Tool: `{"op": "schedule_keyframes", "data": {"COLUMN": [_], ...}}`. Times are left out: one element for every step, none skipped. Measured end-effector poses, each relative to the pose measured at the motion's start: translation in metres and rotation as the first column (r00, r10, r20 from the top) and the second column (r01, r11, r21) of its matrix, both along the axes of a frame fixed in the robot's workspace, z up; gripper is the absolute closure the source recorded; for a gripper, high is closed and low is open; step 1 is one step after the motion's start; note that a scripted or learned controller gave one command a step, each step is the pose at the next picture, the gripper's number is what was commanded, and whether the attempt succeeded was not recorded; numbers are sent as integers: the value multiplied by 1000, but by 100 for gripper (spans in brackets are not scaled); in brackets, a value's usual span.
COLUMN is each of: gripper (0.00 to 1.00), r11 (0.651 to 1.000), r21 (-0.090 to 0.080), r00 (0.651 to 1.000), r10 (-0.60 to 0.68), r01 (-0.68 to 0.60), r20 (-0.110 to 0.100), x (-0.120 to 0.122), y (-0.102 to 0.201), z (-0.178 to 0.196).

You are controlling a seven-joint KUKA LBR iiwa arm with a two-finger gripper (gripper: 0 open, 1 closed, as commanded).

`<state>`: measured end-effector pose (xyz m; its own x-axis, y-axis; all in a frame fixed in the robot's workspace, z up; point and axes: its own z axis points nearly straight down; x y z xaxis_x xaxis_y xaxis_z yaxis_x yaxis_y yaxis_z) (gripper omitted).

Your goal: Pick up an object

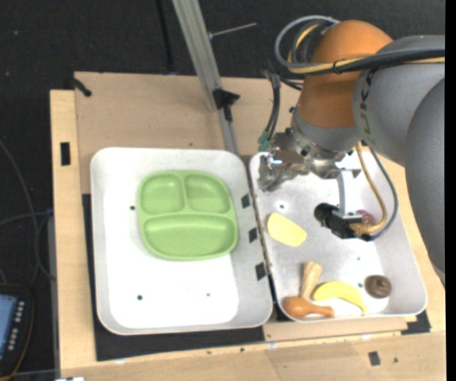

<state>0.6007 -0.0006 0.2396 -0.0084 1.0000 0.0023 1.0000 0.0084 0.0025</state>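
Note:
My gripper (269,173) hangs over the far left corner of the right bin (394,248), close to the wall shared with the left bin. A pale yellow flat piece (286,230) lies just in front of it on the bin floor, apart from it. Along the near edge lie a yellow banana (340,294), a tan and orange drumstick-like piece (308,292) and a small brown ring like a doughnut (378,285). Nothing shows between the gripper's fingers.
The left bin (116,292) holds a green divided plate (187,215) in its far half. A slanted metal pole (204,62) rises behind the bins. The arm's grey and orange body covers the far right of the right bin.

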Motion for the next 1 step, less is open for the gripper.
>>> {"op": "schedule_keyframes", "data": {"gripper": [100], "r11": [1000], "r21": [0], "r00": [1000], "r10": [0], "r01": [0], "r20": [-1], "x": [-2], "y": [57], "z": [10]}}
